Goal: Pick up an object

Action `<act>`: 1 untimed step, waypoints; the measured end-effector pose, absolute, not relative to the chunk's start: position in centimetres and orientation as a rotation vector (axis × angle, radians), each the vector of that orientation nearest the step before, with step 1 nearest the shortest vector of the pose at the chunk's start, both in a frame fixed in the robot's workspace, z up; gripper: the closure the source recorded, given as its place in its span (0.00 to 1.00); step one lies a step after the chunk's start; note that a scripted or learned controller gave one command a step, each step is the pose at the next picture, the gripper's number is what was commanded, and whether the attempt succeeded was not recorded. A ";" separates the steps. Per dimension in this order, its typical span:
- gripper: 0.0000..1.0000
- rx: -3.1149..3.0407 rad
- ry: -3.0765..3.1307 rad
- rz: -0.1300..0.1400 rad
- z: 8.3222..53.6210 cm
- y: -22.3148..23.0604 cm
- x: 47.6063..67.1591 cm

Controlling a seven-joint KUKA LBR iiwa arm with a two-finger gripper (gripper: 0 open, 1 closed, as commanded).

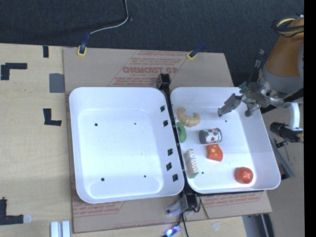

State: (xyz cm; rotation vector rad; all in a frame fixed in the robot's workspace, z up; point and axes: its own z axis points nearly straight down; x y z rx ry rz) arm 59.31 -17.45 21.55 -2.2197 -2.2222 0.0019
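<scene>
Over the right bin (256, 132) — tool (238, 105) looks spread open, gripping nothing. Can (210, 136) and tomato (243, 175) lie below it.

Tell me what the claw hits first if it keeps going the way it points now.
The claw is open and angles down toward the right bin's floor. Bare white floor looks first in line, with the can just beyond; depth is uncertain from this slanted view.
</scene>
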 end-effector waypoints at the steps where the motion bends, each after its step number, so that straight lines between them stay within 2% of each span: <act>1: 0.00 -2.211 -2.212 0.012 10.9 -15.7 54.2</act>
